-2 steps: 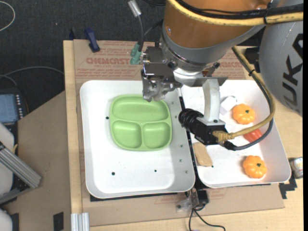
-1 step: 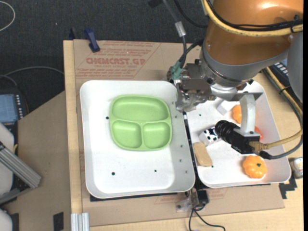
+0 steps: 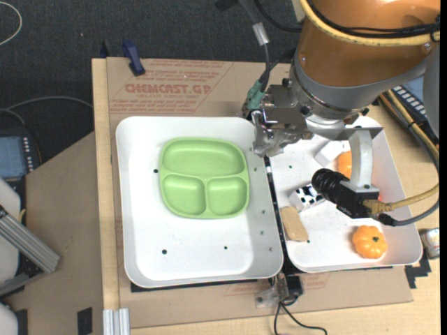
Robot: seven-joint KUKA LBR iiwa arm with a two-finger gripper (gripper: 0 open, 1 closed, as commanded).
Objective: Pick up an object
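Camera view, from above at a slant: two shallow white bins side by side on a cardboard-covered bench. Left bin (image 3: 133,208), centre of frame, holding a pale green divided tray (image 3: 204,177) with one wide compartment above two smaller ones. Right bin (image 3: 398,253), lower right, scattered with small things: a little orange pumpkin (image 3: 369,242) near the bottom right corner, a tan wedge-shaped block (image 3: 294,225) lying just beside the shared rim, a black-and-white spotted piece (image 3: 305,197) above it, and an orange item (image 3: 343,164) partly hidden behind a grey bracket. Grey and orange arm (image 3: 367,37) filling the upper right, wrist low over the right bin's upper left corner. Gripper (image 3: 265,139) at the rim between the bins; cannot tell the state of the jaws. Nothing seen between them.
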